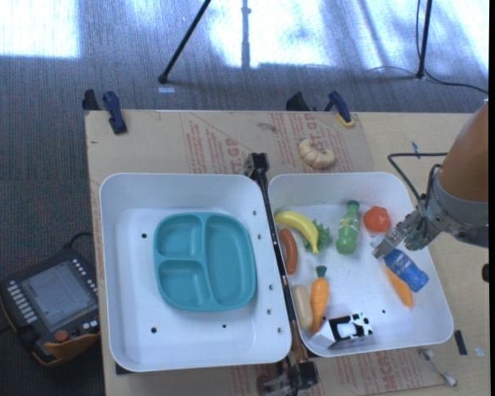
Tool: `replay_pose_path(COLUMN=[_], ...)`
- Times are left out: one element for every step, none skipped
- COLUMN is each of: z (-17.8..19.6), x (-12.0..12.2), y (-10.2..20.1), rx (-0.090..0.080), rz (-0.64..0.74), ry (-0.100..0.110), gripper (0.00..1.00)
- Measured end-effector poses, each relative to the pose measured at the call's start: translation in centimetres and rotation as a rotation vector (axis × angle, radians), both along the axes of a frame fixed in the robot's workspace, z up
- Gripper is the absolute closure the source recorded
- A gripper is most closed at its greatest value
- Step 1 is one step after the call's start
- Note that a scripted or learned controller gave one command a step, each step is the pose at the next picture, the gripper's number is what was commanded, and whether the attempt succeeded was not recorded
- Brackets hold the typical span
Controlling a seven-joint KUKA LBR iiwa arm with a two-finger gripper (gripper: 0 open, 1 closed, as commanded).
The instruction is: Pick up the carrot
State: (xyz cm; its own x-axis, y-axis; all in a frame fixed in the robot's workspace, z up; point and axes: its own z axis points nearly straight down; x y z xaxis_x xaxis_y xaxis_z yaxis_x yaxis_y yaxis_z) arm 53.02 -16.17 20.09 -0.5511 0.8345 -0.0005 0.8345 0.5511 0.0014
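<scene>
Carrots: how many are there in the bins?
2. One carrot lies in the right bin near its middle front; another carrot lies by the right wall, partly under a blue bottle.

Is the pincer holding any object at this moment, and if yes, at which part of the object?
Nothing shows between the fingers of the pincer. It hangs over the right bin, above a blue bottle, apart from the carrot.

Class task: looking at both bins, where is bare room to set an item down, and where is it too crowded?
Free: left bin floor around the teal plate; right bin centre, between carrot and blue bottle. Crowded: beside the banana and green bottle.
</scene>
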Motion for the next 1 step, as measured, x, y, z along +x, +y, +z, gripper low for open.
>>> replay_pose_path(z=[-0.05], x=[-0.05], y=[-0.03], rx=[0.000], rz=[-0.001], ry=[0.001], gripper=[0.00])
